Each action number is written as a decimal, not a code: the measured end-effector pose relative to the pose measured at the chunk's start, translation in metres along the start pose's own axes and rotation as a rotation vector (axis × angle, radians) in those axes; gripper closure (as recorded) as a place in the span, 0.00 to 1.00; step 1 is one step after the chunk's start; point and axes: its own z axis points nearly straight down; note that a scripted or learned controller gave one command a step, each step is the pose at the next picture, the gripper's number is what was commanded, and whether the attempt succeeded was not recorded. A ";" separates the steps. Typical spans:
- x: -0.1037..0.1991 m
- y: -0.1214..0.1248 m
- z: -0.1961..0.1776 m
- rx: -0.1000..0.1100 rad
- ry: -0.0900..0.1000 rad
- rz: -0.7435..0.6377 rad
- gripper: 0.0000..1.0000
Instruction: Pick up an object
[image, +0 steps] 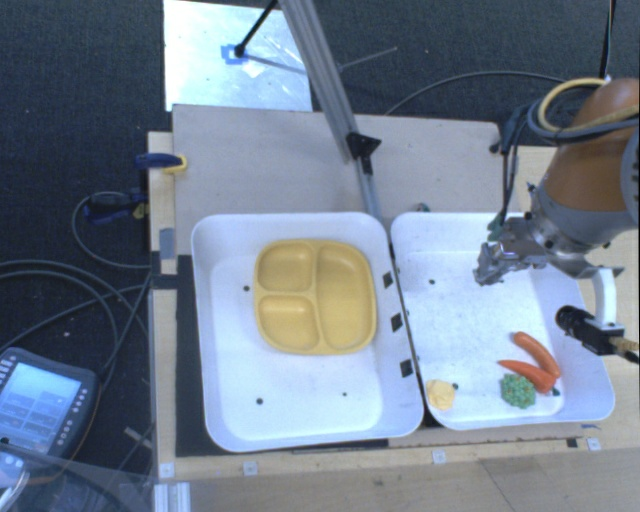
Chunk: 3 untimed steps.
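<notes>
Gripper (492, 266) hovered over right bin's (440, 300) back edge, state unclear. Carrot (536, 353) looked light, slick; best grabbed mid-length.

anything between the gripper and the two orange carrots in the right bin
Nothing: in the camera view only bare white bin floor lies between the gripper and the carrots.

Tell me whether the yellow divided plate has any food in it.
Empty. The yellow divided plate in the left bin shows three bare compartments; the two carrots and broccoli lie in the right bin.
</notes>
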 end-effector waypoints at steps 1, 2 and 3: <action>0.058 0.003 -0.002 -0.001 0.001 -0.002 1.00; 0.102 -0.006 -0.005 0.000 0.001 0.000 1.00; 0.157 -0.007 0.005 0.001 0.001 -0.001 1.00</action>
